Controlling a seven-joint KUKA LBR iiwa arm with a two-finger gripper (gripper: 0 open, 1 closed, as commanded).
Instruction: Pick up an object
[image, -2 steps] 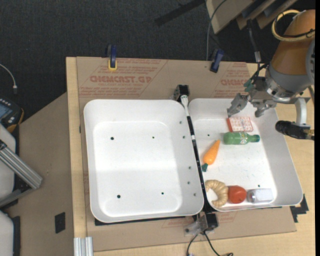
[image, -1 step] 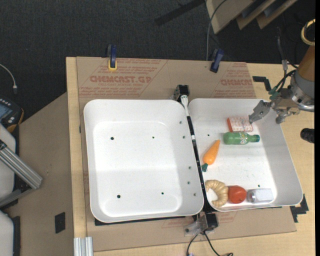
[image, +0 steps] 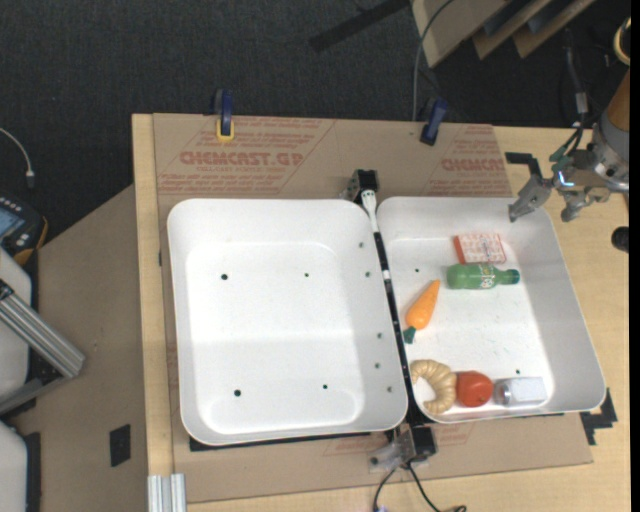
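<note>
Dark carpet surrounds the cardboard-covered surface (image: 300, 140), which carries two shallow white bins side by side. All candidate objects lie in the right bin (image: 560, 300). Taking that bin as a clock face: a green bottle (image: 481, 278) lies on its side near the centre, with a red-and-white patterned card (image: 479, 247) just beside it toward 12 o'clock. An orange carrot (image: 423, 304) lies at 9 o'clock, close to the dividing wall. A tan ring-shaped pastry (image: 436, 382), a red round object (image: 474, 388) and a small clear container (image: 521, 391) crowd together from 7 to 5 o'clock along the lower rim. The left bin (image: 190, 300) holds no objects.

The claw (image: 553, 198) hovers at 1 o'clock, above the upper right corner of the right bin, fingers spread apart and gripping nothing. It stands well apart from every object.

Risks from this position:
- The bottle, lying on its side, is likely to roll if contacted off-centre.
- The card lies flat, offering little edge to pinch.
- The three clustered objects touch or nearly touch; a descent there may push neighbours or catch two at once.
- The carrot's closeness to the wall may obstruct one finger.
</note>
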